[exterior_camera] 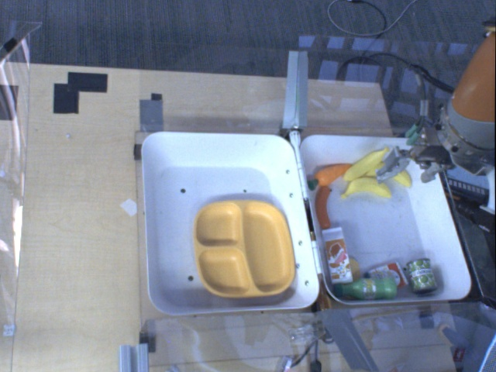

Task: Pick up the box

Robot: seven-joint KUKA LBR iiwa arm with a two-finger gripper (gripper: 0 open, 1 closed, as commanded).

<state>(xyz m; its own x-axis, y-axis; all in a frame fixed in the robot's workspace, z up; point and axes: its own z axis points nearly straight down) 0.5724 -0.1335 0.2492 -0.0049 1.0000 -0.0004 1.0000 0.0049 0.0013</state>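
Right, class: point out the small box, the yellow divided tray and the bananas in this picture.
small box (335, 256): camera view, on its printed top face, right bin.
yellow divided tray (244, 248): camera view, on the ridge between its compartments, left bin.
bananas (370, 178): camera view, on the middle of the bunch, right bin.

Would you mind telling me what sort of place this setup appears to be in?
Most likely a robotics lab. A robot arm reaches over two white bins fixed to a wooden bench, loose cables trail on the carpet behind, and the right bin holds toy food such as plastic bananas.
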